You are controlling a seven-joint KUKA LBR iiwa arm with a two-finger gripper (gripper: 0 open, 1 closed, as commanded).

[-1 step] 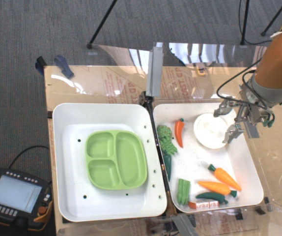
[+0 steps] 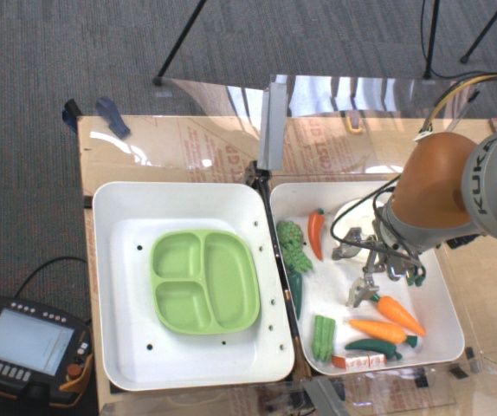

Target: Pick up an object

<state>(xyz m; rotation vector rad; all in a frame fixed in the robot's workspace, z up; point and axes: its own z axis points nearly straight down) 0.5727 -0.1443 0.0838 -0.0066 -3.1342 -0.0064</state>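
Observation:
My gripper (image 2: pixel 363 296) hangs low over the right bin (image 2: pixel 452 319), below the orange wrist band. It is open with nothing between its fingers. Just right of it lies an orange toy carrot (image 2: pixel 399 314), and a second carrot (image 2: pixel 377 329) lies below it. A red-orange pepper (image 2: pixel 316 233) and a leafy green vegetable (image 2: pixel 292 246) sit at the bin's left side. A dark green cucumber (image 2: pixel 295 291) and a green bean bundle (image 2: pixel 322 337) lie further down the left. A dark green item (image 2: pixel 375 347) and a red-and-white piece (image 2: pixel 358 362) rest by the front wall.
The left bin (image 2: pixel 119 232) holds a green divided plate (image 2: pixel 205 282). A grey post (image 2: pixel 272 128) stands behind the seam between the bins. Cables loop off the wrist over the right bin's back. A teach pendant (image 2: pixel 28 345) lies at the lower left.

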